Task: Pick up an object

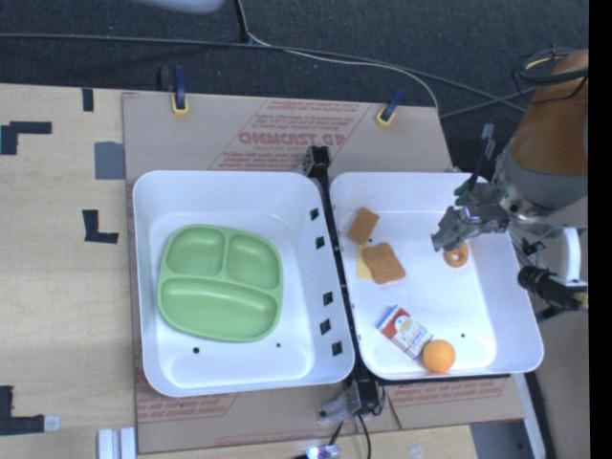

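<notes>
One small orange ring (456, 255) is sitting under the gripper (453, 238), near the right bin (478, 338) wall; gripper state: cannot tell. Off-center descent is risking a miss.

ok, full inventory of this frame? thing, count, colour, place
shallow plastic bins: 2, white, side by side on the bench
divided plastic plate: 1, green, left bin
toy bread pieces: 2, tan-brown, right bin, upper left
small round ball: 1, orange, right bin, near front edge
small printed packet: 1, white and red, beside the ball
small ring-shaped item: 1, orange-brown, right bin, just under the pincer
pincer: 1, grey, over right bin
</notes>
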Robot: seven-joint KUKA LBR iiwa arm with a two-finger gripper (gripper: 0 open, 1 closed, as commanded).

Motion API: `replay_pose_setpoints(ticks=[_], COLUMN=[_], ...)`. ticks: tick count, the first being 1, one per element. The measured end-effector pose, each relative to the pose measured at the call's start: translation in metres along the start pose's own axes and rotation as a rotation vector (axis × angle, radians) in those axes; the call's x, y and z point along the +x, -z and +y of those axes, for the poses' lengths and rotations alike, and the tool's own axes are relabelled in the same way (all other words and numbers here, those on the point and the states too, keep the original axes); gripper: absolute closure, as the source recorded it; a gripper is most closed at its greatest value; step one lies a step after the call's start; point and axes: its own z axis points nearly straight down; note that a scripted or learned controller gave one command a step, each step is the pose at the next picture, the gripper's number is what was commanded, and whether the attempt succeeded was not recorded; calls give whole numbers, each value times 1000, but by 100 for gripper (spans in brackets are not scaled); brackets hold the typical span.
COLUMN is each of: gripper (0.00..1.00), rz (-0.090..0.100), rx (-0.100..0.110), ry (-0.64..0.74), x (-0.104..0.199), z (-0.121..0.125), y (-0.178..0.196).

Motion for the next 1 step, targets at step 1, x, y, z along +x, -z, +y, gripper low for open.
replay_pose_setpoints(ticks=[1], gripper=[100], rz=[2], rx=[-1], ry=[4], x=[57], z=[-2], y=[5])
